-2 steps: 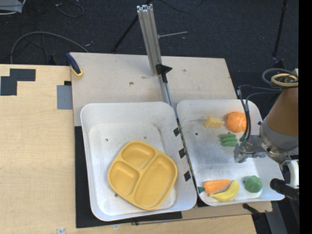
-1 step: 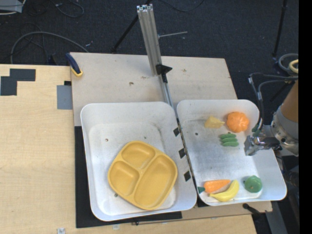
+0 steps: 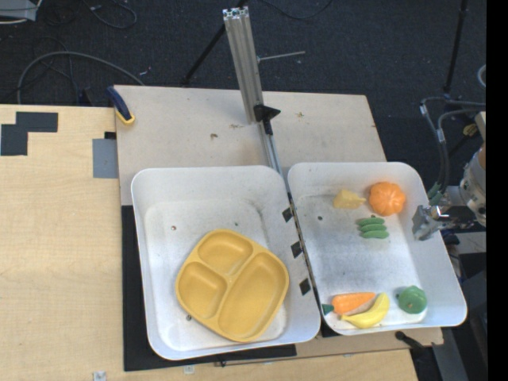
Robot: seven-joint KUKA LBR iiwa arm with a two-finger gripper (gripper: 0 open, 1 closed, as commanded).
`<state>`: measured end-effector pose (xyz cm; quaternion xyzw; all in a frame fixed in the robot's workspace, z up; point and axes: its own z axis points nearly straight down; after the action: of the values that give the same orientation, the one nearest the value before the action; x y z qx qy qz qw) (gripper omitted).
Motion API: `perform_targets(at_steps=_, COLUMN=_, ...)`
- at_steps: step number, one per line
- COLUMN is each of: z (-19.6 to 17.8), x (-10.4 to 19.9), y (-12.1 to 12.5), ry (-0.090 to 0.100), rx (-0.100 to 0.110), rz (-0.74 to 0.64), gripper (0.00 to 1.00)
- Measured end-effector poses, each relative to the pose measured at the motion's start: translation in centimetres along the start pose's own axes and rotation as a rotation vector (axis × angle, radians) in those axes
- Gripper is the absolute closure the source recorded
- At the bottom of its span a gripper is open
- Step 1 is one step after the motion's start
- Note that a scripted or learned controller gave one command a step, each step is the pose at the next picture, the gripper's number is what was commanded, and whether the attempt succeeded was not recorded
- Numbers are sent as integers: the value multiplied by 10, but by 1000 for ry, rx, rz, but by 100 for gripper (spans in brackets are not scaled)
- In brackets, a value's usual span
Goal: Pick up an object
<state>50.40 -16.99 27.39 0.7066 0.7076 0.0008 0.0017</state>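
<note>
Gripper hangs at the outer rim of the right bin, its fingers too small and blurred to read as spread or pinched.

Inside that bin, an orange sits at the far end with a pale yellow piece beside it and a green pod just below; a carrot, banana and green pepper crowd the near edge. Beyond its inner wall, the left bin carries a yellow divided plate. Most of the arm is cut off.
</note>
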Motion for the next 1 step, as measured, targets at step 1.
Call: perform_targets(at_steps=1, z=16, x=57, y=19, ry=4, rx=8, rz=-4, gripper=100)
